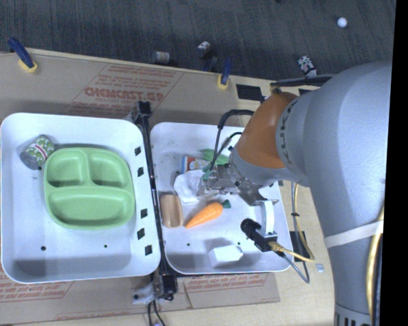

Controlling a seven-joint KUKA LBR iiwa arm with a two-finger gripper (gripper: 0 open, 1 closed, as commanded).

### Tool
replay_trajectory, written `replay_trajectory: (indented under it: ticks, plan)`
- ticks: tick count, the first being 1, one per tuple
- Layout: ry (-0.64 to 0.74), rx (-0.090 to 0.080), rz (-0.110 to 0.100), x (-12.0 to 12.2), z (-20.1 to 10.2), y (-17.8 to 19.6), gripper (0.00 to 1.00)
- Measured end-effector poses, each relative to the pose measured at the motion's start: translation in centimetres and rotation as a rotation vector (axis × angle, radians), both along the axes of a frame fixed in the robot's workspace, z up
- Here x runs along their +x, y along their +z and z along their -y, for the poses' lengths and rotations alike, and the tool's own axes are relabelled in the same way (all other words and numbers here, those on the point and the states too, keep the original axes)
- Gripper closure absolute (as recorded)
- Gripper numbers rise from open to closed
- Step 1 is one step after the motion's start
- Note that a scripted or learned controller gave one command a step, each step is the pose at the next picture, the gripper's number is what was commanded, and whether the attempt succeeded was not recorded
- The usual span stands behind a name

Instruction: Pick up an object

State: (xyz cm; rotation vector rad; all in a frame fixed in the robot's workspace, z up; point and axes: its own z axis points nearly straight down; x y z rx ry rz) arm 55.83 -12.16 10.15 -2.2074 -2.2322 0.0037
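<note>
gripper [213, 182]: low in the right bin [185, 257], over the clutter; jaw opening hidden, can't tell if it has anything
target: toy carrot [205, 214], just below the gripper, lying flat, tip lower-left
handling: probably light, rigid, smooth plastic, may slip
grasp: across the thick end
neighbours: tan block [170, 209] beside the tip, crumpled white wrapper [188, 186] above

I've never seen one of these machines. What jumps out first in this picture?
The big grey arm with its orange band fills the right side, bending down into the right bin. Beneath it lies a bright orange carrot beside a tan block. In the left bin sits a green divided plate.
</note>
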Motion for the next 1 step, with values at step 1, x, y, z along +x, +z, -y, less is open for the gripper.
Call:
replay_trajectory:
  ticks: [1]
  plan:
    - [-0.007, -0.002, 0.005, -6.83, 9.10, 11.03, 1.00]
